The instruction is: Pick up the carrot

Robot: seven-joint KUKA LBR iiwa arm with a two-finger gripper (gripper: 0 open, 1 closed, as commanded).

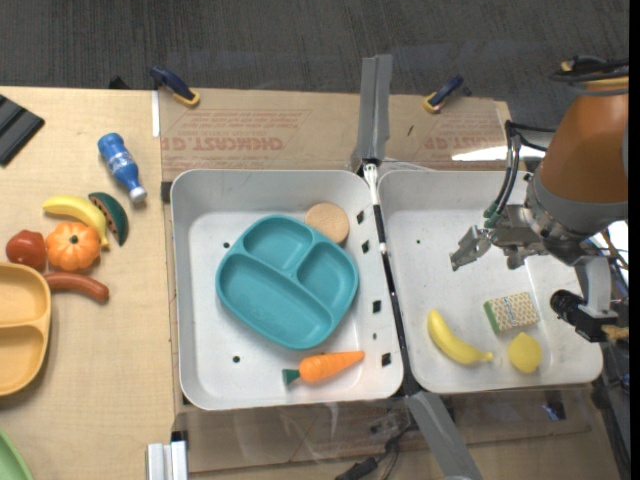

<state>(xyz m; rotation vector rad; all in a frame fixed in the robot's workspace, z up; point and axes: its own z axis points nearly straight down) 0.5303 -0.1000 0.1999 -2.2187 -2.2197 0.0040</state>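
A: Gripper [483, 245] first — it hangs over the right bin [440, 193], near that bin's middle, a bit toward the far side. Fingers look parted with nothing between them — holding nothing.

B: And the carrot [330, 366]?

A: In the other one. Left bin [190, 268], lying flat along the near edge, toward the near-right corner. Orange body, green stub pointing left. Well apart from the gripper, with the wall between the two bins in between.

B: How would it handle?

A: Looks like a toy — I'd guess light, stiff, smooth plastic, so a bit slippery. It tapers toward the right tip, so a grip there could squirt out. Best bet is the thick part just right of the green end, fingers closing across the width.

B: Anything crowding it?

A: The teal plate [290, 280] — its near rim sits just beside the carrot, maybe touching, can't tell. Bin's near wall is close on the other side. So not much room for fingers either way. A tan round thing [329, 222] is at the plate's far edge, out of the way.

B: Right bin stuff?

A: Banana [455, 338], sponge [512, 312], lemon [525, 352] along the near side — under the arm, not on the carrot's side. More toy food on the bench's left part — irrelevant.
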